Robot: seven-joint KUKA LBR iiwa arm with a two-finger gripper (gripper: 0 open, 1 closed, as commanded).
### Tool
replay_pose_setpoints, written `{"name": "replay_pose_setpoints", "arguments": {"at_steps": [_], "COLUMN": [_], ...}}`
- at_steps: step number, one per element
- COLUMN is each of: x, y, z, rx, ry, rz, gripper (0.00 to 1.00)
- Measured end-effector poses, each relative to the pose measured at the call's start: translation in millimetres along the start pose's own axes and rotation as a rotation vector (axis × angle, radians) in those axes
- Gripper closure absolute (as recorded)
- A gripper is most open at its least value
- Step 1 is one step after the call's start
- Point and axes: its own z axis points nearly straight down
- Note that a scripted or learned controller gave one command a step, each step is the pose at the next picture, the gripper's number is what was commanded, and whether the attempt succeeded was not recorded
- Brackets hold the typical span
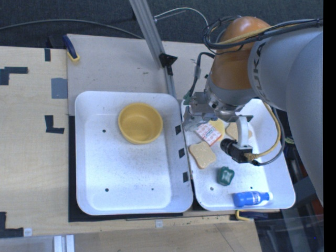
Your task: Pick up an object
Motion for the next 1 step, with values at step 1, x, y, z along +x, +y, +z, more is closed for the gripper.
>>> {"name": "replay_pose_setpoints", "arguments": {"at_steps": [1], "x": [60.6], "y": [17.1], "z": [3.6], "rx": [-0.002], "ry": [0.0], "rz": [-0.001], "gripper": [1.0]}}
